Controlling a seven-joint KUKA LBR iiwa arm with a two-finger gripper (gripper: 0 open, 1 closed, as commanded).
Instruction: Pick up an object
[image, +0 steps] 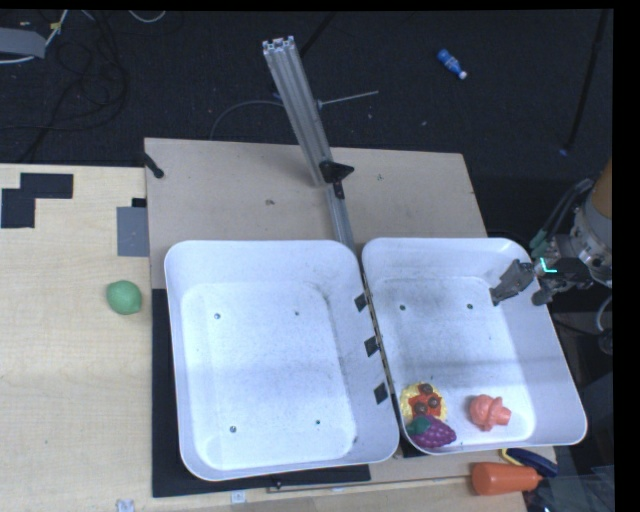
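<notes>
Pink knobbly toy (489, 411) — small, in right bin (540, 345) — hand (524, 284) released, apart.

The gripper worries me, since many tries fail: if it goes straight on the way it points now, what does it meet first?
Probably the bare floor of the right bin. The gripper points left over the bin's upper right part, but depth is unclear.

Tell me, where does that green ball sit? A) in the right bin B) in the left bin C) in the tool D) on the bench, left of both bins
D: the green ball lies on the bench, left of the left bin.
</notes>
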